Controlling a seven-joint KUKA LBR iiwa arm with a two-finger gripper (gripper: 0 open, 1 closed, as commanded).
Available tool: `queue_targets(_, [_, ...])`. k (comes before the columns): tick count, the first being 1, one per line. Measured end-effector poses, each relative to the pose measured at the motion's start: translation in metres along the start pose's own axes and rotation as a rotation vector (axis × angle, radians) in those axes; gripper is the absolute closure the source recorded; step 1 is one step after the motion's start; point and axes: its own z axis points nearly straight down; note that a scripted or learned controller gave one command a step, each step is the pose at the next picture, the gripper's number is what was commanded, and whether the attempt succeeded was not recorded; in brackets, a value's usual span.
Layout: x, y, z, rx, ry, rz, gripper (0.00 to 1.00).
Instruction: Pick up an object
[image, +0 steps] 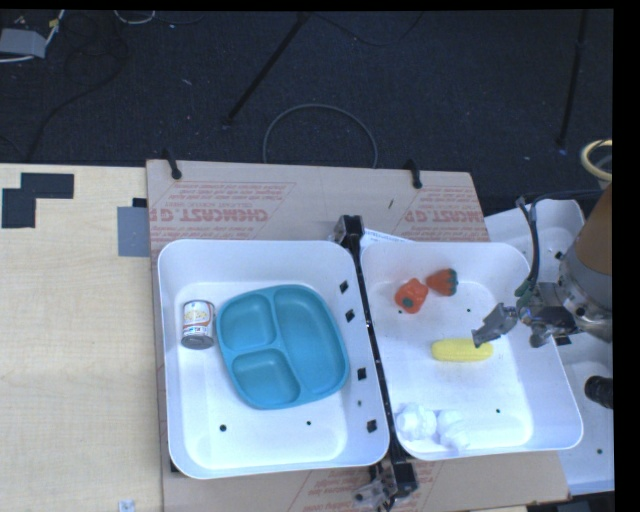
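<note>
My gripper (518, 330) hangs over the right side of the right bin (545, 420), open, with nothing between its fingers. Its left fingertip (491, 327) is just above the right end of a yellow banana-shaped toy (462, 350) lying on the bin floor. Farther back in the same bin lie two orange-red toy vegetables with green tops, one (410, 295) to the left of the other (443, 282). A clump of white objects (430, 425) sits at the bin's front left.
The left bin (190, 420) holds a blue divided plate (282, 345) and a small can (198, 324) standing to its left. A black divider (365, 350) runs between the bins. Cardboard lies beneath both bins, and a wooden bench top extends to the left.
</note>
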Motion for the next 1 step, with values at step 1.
queue_targets(1, [-0.0001, 0.0024, -0.0065, -0.013, -0.003, -0.003, 0.0])
